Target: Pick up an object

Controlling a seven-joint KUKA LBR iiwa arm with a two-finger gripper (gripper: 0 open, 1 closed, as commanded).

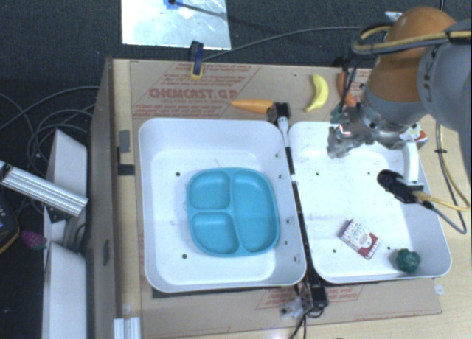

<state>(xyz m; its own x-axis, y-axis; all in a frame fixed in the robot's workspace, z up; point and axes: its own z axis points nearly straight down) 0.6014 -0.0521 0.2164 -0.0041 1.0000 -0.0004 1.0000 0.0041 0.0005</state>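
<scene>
The gripper hovered over the upper left of the right bin; whether it was open I couldn't tell. Lower right lay a small red-and-white box and, just beside it, a dark green ball. A blue divided plate sat in the left bin.

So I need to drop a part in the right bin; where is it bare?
The right bin has bare floor in its left half, between the centre divider and the small red-and-white box. Crowded: the near right corner with the box and green ball, and the far end under the tool.
</scene>
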